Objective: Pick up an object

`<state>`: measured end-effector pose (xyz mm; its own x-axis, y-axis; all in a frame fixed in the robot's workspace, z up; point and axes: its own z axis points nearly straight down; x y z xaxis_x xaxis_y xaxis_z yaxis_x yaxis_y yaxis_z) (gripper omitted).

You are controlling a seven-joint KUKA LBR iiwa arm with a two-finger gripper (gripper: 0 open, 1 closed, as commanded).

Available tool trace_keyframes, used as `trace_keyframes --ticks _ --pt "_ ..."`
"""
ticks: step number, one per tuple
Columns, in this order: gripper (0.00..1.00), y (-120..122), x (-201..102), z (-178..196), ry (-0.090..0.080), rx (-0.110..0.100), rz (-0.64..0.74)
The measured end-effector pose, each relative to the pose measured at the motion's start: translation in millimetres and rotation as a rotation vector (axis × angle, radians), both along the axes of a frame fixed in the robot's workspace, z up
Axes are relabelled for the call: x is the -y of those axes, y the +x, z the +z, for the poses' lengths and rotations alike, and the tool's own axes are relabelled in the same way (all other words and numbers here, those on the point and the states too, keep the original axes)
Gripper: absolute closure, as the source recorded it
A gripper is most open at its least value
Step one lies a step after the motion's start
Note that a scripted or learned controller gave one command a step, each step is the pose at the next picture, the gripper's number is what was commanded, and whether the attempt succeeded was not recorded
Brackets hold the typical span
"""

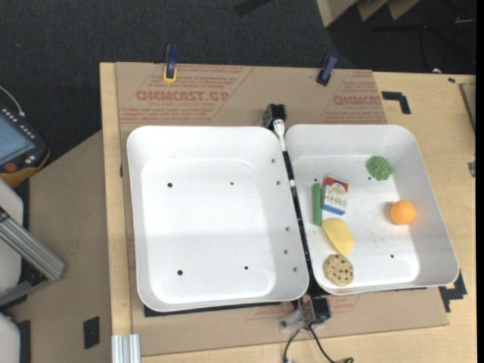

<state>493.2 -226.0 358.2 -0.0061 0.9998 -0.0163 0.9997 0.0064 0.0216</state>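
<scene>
Objects wait in the right bin (423,203): orange (403,212), broccoli (380,167), cookie (338,269), banana (339,236), small carton (334,196). Nothing is grasped yet; the tool's state cannot be told. Next it should probably descend over one.

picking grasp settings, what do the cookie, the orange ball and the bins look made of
Cookie: likely moulded plastic toy food, matte tan with dark chips. Orange ball: smooth, evenly coloured, probably plastic or rubber; can't tell which. Bins: thin formed white plastic, slightly glossy, with rounded corners.
</scene>
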Motion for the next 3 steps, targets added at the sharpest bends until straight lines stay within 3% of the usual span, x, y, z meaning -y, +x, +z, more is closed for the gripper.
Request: trace_keyframes --ticks 3 --pt "1.00 2 1 31 -0.008 0.010 0.003"
